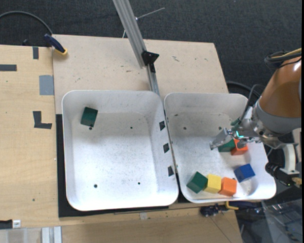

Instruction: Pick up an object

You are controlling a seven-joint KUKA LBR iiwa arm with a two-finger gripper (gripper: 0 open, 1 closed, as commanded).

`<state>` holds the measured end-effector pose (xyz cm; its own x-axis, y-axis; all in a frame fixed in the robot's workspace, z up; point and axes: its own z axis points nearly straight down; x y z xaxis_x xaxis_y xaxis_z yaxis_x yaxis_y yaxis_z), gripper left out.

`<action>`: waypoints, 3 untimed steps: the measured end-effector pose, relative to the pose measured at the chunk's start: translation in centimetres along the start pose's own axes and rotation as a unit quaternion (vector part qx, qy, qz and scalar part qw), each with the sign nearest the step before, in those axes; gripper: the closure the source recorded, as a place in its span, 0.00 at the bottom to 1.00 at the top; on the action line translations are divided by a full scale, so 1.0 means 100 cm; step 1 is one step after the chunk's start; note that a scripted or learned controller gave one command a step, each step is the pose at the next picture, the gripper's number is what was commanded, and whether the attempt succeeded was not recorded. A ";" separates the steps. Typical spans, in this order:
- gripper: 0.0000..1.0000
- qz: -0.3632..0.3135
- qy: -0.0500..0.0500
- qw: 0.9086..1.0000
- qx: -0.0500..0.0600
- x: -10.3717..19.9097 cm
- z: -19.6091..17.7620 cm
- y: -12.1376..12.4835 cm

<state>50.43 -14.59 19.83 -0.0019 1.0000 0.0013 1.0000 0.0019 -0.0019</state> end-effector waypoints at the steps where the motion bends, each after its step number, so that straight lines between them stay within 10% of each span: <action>1: 0.00 0.001 0.000 1.000 0.004 0.004 0.060 -0.009; 2: 0.00 0.001 -0.001 1.000 0.000 0.005 0.108 -0.010; 3: 1.00 0.000 0.001 1.000 0.001 0.006 0.097 -0.010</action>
<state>49.40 -13.99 10.09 -0.0026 1.0000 0.0027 1.0000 0.0026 -0.0044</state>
